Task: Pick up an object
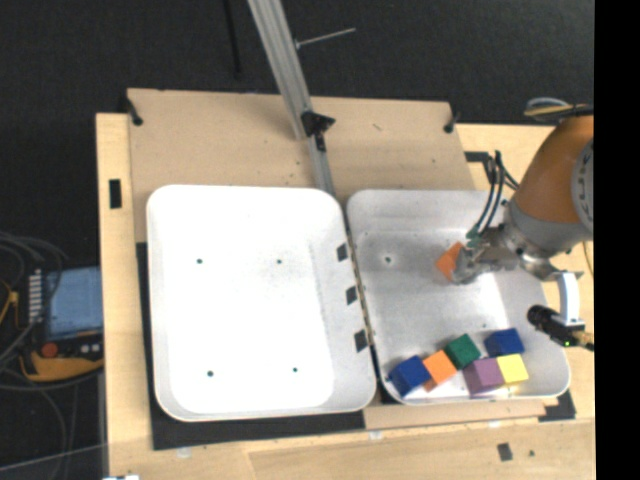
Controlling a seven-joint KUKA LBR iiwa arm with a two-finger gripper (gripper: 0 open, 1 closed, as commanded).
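Observation:
An orange block (449, 259) lies in the right bin (400, 228), near its middle. My gripper (466, 265) is down in that bin right beside the block, touching or almost touching its right side. Whether the block sits between the fingers I cannot make out. Along the bin's front edge lie several more blocks: a blue one (409, 373), an orange one (439, 366), a green one (462, 350), a purple one (485, 374), a yellow one (513, 369) and another blue one (504, 343).
The left bin (250, 298) lies beside the right one. A slanted metal pole (285, 63) rises from behind the bins. The arm's orange band (555, 173) hangs over the right bin's far right side. Cables and a blue box (75, 303) lie left of the bench.

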